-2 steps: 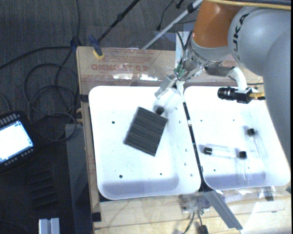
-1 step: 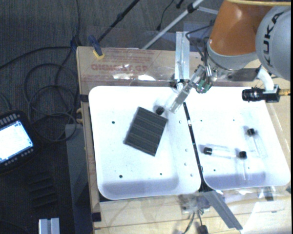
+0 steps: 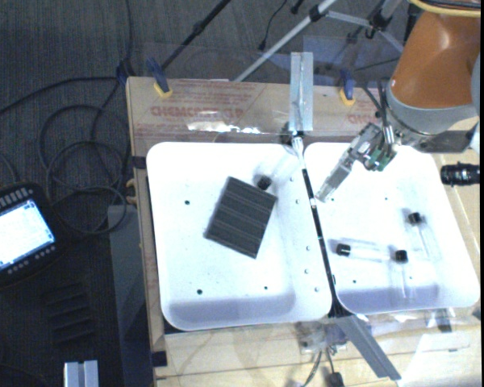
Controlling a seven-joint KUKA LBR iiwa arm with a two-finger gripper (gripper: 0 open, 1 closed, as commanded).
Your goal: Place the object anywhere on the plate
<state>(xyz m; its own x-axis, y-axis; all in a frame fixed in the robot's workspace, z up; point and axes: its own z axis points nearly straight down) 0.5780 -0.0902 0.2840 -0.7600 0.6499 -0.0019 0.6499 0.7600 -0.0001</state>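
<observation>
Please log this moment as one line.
gripper: over right bin near divider | plate: left bin | cap: beside plate

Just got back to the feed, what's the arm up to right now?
The grey-and-orange arm reaches in from the right, with its pincer slanting down over the near-left corner of the right bin, close to the divider between the bins. Nothing shows between its tips. The dark ribbed plate lies in the left bin, with a small black object beside its upper corner. Several clear tubes with black caps lie loose in the right bin.
</observation>
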